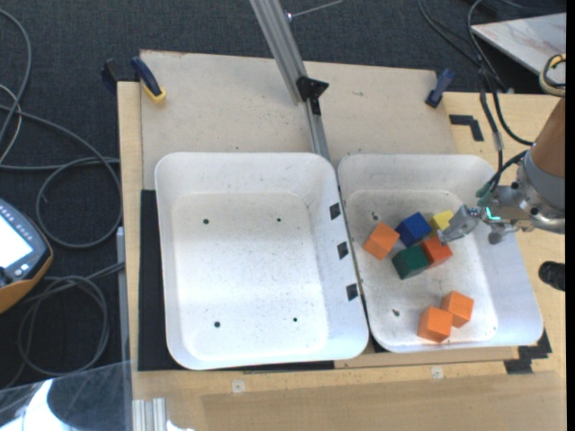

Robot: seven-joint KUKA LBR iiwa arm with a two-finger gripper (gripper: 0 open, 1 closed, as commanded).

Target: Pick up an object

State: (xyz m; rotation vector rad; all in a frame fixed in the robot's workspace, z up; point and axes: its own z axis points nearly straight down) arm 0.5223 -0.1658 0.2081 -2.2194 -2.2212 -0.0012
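The wooden bench [269, 402] carries two shallow white bins side by side. The left bin [171, 241] sits on a black mat; small dark marks dot its floor and black tabs line its right wall. The right bin [512, 303] holds all the blocks.

Nearest the front edge of the right bin, two orange blocks [446, 315] lie touching each other, well apart from the main cluster. Further back, the cluster occupies the middle of the bin floor: a green block [411, 261] at the front, a red-orange block [438, 251] touching its right side, an orange block [381, 240] to the left, a blue block [414, 227] behind the green one, and a yellow block [442, 218] at the rear right, just beside the blue one.

The gripper [460, 225] reaches in from the right at a low slant, its tip just beside the yellow block and above the red-orange block. The finger spacing cannot be told from this view, and no block is visibly held between them. The grey wrist [530, 209] carries a small teal light, with cables running up behind it.

Behind the bins, a bare board [234, 106] extends to the rear edge, fixed by blue clamps [148, 77] at both corners. A grey metal pole [278, 34] rises at a slant from a black bracket between the bins. Cables lie on the dark floor [54, 61] beyond
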